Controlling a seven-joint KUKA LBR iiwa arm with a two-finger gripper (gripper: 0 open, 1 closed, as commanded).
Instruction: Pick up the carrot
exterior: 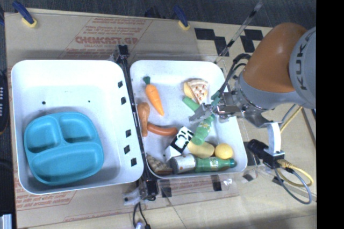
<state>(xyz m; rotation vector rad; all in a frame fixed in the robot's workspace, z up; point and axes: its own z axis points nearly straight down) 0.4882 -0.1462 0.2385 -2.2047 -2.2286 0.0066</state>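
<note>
The carrot (154, 98) lies untouched at the upper left of the right bin (172, 68). My hand (202, 113) hovers right of centre over the green bottle (202, 131); whether it is open, I cannot tell. The pick remains undone.

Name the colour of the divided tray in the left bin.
Light blue; the divided tray shows clearly in the camera view.
</note>
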